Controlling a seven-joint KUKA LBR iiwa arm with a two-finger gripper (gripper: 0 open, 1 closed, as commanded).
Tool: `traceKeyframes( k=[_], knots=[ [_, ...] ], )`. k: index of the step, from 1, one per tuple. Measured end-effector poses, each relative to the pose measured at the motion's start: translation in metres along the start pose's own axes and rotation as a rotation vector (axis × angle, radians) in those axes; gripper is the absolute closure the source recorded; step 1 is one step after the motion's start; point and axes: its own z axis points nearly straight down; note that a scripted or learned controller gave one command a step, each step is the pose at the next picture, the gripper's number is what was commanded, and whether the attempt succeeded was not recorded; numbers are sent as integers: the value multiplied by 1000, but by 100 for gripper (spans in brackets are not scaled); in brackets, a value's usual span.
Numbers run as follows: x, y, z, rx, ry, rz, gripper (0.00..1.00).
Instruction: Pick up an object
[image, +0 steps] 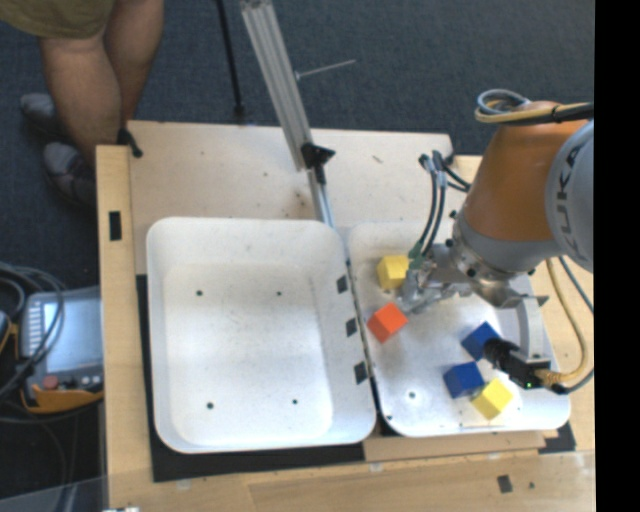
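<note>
While the grey and orange arm (520, 200) is reached in from the right, its jaws (418, 290) are hung low over the right-hand white bin (420, 415). How wide the jaws are open cannot be told, because the metal parts are small and blurred, and nothing is seen held between them.

Two small blocks are found close by. A small yellow cube (393, 271) is sat just beside the jaws, on the side toward the left-hand white bin (250, 330). A small orange cube (388, 322) is sat just below and a little to the left of the jaws, near the wall between the two bins. It looks apart from the jaws, not touched by them.

Three more blocks are kept farther off, near the front right corner: a blue block (482, 338), a second blue cube (463, 379) and a second yellow cube (492, 398).

The orange cube is judged to be the nearest thing to be picked. A short move down and to the left is likely needed, since the cube is turned a bit on the surface of the bin.
</note>
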Motion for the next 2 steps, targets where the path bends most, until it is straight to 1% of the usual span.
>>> traceKeyframes(
  k=[1, 2],
  knots=[
    [61, -9, 1, 1, 0, -1, 100],
    [117, -19, 15, 2, -1, 0, 100]
  ],
)
